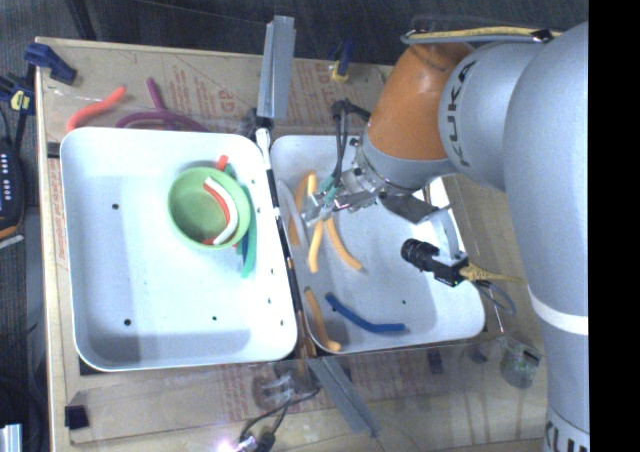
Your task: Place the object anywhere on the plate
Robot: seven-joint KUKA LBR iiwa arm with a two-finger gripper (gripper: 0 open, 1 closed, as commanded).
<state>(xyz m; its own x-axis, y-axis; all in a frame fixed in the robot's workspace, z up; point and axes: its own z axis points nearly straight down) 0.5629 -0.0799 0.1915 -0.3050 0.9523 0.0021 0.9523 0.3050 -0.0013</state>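
- We see the arm [500, 120] reaching in from the right, its orange band above the wrist hanging over the right bin [455, 315]; the gripper [322, 202] sits low over that bin's upper-left part, close to the divider between the two bins
- We cannot tell how the claw stands; its metal parts blur together with the pieces beneath it
- Just beside and under the gripper lie the yellow strips [345, 248], long curved pieces; one runs downward along the bin's left side, another slants toward the bin's middle; whether any of them is touched by the gripper, we cannot tell
- A blue strip [365, 320] lies nearer the right bin's lower edge, apart from the gripper; an orange piece [322, 325] rests in the lower-left corner of the same bin
- In the left bin [120, 280] we find the green plate [200, 210], round and set toward the upper right of that bin; a white curved piece [232, 208] and a red sliver [222, 162] lie on it, and a green strip [248, 240] hugs its right rim
- Behind the left bin, on the wooden bench [200, 80], lie an orange stick [95, 108] and a purple tube [160, 118]
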